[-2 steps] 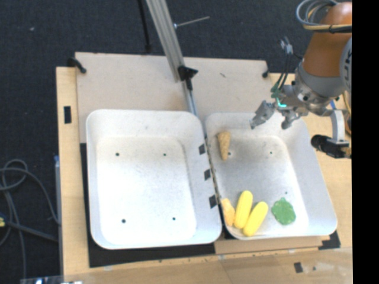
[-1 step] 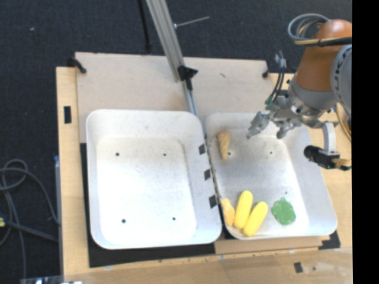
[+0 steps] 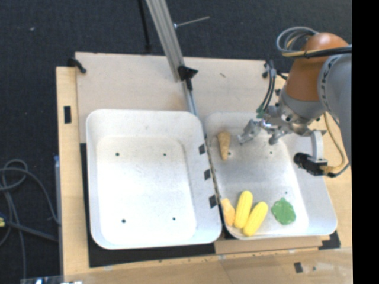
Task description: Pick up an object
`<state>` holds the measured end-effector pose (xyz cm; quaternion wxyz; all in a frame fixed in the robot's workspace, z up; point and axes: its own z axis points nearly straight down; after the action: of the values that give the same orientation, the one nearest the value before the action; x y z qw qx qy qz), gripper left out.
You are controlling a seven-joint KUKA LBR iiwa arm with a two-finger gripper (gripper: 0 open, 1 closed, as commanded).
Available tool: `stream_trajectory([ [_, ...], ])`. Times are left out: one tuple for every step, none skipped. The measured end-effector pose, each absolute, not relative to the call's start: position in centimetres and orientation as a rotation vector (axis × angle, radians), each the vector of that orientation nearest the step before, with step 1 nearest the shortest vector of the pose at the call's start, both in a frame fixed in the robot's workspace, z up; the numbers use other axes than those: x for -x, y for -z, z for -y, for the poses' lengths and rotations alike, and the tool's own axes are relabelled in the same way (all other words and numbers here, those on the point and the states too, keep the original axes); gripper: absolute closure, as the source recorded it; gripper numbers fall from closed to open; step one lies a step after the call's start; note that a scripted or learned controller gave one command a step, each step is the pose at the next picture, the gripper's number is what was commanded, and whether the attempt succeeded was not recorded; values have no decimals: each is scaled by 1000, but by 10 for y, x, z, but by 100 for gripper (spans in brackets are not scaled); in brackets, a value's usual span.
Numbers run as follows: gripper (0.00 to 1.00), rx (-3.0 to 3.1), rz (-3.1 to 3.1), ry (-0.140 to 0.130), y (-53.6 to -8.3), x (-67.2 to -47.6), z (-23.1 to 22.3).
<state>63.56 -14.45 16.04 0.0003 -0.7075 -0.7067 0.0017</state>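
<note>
**Arm poised over the right bin, nothing in its grip**

The grey arm with its orange band (image 3: 311, 70) reaches in from the right and hangs over the upper part of the right bin (image 3: 308, 209). Its jaws (image 3: 260, 132) point toward the bin's upper left; they appear spread, with bare bin floor showing between the two fingers and no object pinched.

The things to pick all lie in the right bin. A small tan piece (image 3: 224, 144) sits near the bin's left wall, just left of the jaws and apart from them. Along the lower edge, two yellow corn-like pieces (image 3: 249, 213) lie side by side, touching each other and tilted alike. A small orange piece (image 3: 227, 211) rests against the left one, tucked at the bin's lower left corner. A green lump (image 3: 284, 212) lies just right of the yellow pair, near but apart.

The left bin (image 3: 98, 158) stands beside it, their walls meeting in the middle of the bench (image 3: 118, 78). A slanted metal rail (image 3: 166, 31) rises from behind the bins toward the top of the view. Cables (image 3: 18, 182) trail on the dark floor at the left
</note>
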Motion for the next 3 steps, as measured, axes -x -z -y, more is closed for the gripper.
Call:
stream_trajectory([
  [0, 2225, 2217, -6, -108, -635, 146],
  [100, 2233, 2216, 2, -123, -636, 147],
  [100, 2231, 2219, 5, -169, -641, 153],
])
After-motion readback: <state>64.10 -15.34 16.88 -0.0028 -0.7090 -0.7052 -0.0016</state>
